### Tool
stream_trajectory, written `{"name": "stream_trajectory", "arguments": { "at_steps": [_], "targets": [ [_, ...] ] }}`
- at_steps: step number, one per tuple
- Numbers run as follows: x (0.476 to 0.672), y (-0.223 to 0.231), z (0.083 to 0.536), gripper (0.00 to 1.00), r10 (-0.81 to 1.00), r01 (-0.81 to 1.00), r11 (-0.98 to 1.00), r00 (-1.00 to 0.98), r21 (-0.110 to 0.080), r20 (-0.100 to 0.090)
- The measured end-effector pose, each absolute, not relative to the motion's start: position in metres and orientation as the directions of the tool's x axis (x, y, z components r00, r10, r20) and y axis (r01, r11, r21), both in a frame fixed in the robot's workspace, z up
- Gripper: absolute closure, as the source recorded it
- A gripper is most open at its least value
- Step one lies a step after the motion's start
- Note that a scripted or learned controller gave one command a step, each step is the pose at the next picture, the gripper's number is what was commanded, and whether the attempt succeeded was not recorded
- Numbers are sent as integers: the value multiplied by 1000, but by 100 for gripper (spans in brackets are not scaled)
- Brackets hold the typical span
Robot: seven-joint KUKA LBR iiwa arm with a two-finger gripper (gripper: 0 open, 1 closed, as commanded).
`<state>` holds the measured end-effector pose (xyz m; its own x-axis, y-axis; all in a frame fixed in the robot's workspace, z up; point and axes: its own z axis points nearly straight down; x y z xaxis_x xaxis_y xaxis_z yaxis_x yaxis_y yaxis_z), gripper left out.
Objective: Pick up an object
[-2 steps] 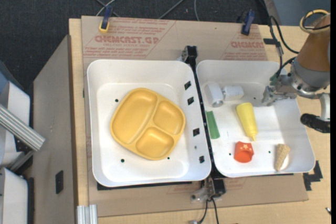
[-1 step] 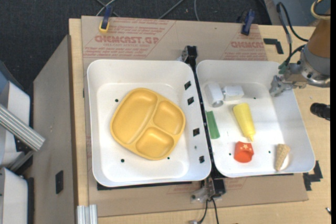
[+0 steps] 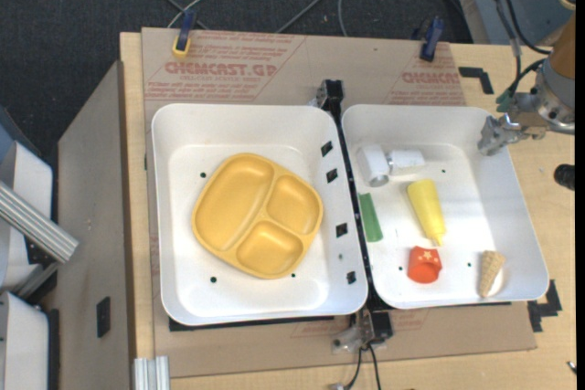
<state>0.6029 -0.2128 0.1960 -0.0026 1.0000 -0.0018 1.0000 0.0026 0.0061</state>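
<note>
Evidently the pick has yet to begin; nothing is lifted, and every candidate lies on the floor of the right-hand shallow white plastic bin (image 3: 526,224). Near that bin's middle rests a yellow plastic banana-like piece (image 3: 426,209); below it sits a small red-orange toy fruit (image 3: 423,264); toward the bin's lower right corner lies a beige ice-cream cone (image 3: 491,273); along its left wall runs a green stick-shaped piece (image 3: 370,216); above that, a white cylindrical object (image 3: 387,163). The grey metal two-finger gripper (image 3: 494,138) hovers at the bin's upper right rim (whether it is released or clenched I cannot tell), carrying nothing visible; approach, descent and grasp all remain.
</note>
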Motion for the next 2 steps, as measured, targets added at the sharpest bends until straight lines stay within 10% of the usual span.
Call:
{"name": "stream_trajectory", "arguments": {
  "at_steps": [2],
  "targets": [
    [605,-216,279,100,1000,1000,2,-2,4,-1]
  ]
}}
